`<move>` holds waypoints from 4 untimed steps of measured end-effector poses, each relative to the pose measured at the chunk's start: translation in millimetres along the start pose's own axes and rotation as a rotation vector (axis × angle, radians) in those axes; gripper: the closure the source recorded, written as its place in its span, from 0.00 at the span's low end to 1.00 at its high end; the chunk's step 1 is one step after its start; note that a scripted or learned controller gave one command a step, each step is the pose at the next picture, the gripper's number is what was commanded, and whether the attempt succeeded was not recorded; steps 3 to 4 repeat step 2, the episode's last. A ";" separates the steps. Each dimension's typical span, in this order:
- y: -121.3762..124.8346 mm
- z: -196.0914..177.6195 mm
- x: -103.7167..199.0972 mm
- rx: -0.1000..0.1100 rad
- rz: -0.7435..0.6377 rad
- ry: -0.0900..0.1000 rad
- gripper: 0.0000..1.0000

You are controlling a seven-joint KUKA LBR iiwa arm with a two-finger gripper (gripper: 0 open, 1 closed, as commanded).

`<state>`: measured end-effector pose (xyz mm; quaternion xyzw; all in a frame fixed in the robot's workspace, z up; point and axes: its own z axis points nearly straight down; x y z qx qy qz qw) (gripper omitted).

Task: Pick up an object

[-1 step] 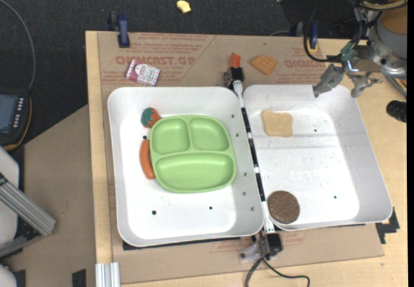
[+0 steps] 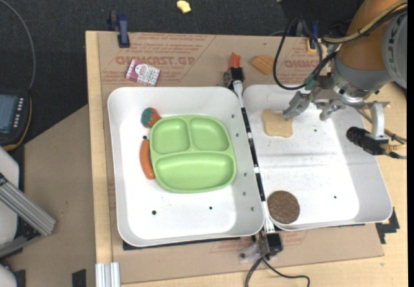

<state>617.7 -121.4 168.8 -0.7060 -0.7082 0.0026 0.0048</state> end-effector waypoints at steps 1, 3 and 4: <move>21.3 86.3 29.4 -0.002 0.000 0.000 0.00; 23.4 69.1 27.2 -0.012 0.003 -0.003 1.00; 23.4 69.1 27.2 -0.012 0.003 -0.003 1.00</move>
